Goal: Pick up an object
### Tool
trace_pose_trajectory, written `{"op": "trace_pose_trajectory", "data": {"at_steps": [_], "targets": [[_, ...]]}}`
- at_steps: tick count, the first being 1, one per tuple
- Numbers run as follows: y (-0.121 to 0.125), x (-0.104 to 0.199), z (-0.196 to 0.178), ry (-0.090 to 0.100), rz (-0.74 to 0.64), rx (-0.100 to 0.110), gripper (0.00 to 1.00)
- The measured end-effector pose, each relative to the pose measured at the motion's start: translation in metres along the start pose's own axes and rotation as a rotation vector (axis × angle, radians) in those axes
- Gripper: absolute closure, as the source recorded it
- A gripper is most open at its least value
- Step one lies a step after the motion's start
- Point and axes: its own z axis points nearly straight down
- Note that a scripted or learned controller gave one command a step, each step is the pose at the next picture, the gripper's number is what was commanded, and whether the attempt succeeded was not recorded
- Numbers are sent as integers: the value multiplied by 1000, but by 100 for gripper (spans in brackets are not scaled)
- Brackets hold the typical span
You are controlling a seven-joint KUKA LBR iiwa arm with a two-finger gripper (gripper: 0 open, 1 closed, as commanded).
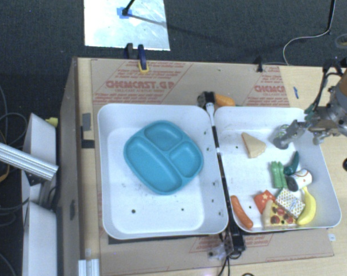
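The right bin (231, 171) holds several toy foods. A pale cheese wedge (254, 145) lies near its middle. Along the right side are a green block (276, 175), a dark green vegetable (292, 163) and a small white piece (302, 180). At the front lie a sausage (241, 211), a red piece (263, 199), a pizza slice (277, 215) and a banana (308, 207). My gripper (284, 135) hangs over the bin's back right part, just right of the cheese wedge and apart from it, with nothing seen in it.
A blue divided plate (163, 157) lies in the left bin (122, 211). An orange toy (224, 101) rests on the cardboard behind the bins. The arm (341, 105) reaches in over the right bin's far corner.
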Motion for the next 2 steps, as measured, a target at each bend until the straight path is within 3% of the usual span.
{"op": "trace_pose_trajectory", "data": {"at_steps": [1, 2], "targets": [[8, -16, 174, 0, 2, -1, 0], [9, -16, 163, 0, 1, -2, 100]]}}
